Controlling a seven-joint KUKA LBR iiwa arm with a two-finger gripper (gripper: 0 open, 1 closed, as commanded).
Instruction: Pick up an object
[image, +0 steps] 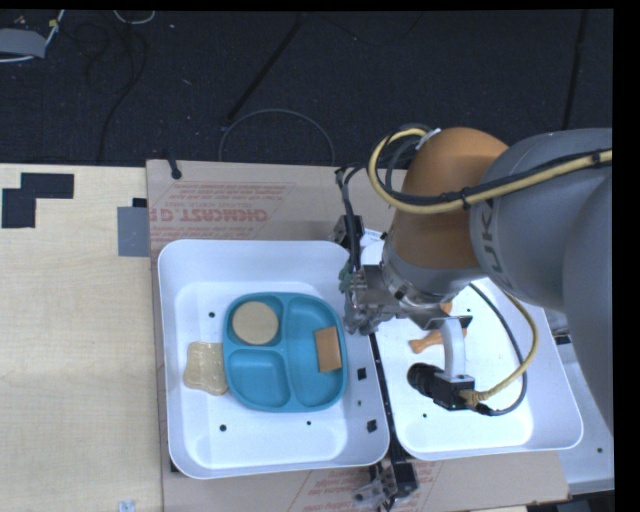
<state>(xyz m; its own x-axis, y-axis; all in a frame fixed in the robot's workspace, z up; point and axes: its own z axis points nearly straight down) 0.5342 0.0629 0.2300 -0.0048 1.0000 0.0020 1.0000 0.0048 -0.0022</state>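
- A blue tray (280, 385) lies flat in the left bin, holding a round tan cookie (254, 322) and a brown block (328, 349).
- A pale sponge (205, 367) touches its left edge.

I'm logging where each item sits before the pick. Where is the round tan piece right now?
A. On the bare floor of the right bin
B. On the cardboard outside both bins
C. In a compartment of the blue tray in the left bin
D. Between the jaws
C: the round tan piece lies in the upper-left compartment of the blue tray, which rests inside the left bin.
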